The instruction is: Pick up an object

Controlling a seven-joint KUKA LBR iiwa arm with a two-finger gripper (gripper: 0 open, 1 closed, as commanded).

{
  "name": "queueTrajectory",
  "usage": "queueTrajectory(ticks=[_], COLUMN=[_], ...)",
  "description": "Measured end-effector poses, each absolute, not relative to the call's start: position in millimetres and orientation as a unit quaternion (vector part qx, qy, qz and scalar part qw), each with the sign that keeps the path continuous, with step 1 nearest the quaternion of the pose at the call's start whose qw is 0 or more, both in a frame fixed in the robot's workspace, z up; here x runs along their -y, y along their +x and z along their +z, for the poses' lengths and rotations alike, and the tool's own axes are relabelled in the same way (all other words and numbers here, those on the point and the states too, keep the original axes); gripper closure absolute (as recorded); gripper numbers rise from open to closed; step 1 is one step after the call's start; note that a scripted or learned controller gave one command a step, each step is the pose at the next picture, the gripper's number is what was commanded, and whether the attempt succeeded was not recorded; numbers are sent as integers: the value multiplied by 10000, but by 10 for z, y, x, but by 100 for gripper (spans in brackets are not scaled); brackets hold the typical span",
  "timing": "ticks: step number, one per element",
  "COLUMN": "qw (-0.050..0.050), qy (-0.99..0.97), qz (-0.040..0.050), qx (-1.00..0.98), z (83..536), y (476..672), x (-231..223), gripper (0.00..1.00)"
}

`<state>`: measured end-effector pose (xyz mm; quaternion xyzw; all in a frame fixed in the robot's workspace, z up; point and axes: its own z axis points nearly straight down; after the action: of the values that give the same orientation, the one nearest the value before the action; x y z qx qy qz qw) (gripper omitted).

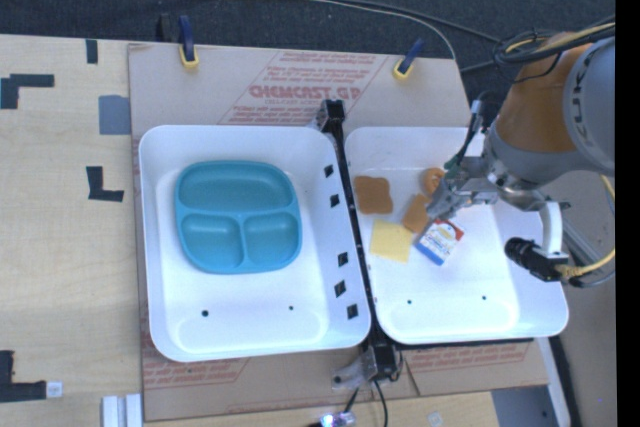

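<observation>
so the worktop (60, 215) has a brown board (290, 80) clamped on it, red print reads something like "CHEMCAST GP". Left bin (160, 315) has a teal divided plate (238, 215). Right bin (530, 315) holds the pickable bits: brown square (373, 194), yellow slice (391, 241), orange wedge (416, 213) and a small white-blue packet (439, 241), label too small to read. The claw (447, 198) sits right above that packet, which lies diagonal just below it. Can't tell how it's set from here
</observation>
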<state>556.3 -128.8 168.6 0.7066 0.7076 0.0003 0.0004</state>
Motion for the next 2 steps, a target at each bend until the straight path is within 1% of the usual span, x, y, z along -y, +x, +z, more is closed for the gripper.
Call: queueTrajectory(ticks=[1, 2], qw=[14, 6], qy=[7062, 7066], qz=[9, 3], qx=[-7080, -7076], z=[2170, 2453], y=[5619, 5624], x=[1199, 1196], gripper=[100, 100])
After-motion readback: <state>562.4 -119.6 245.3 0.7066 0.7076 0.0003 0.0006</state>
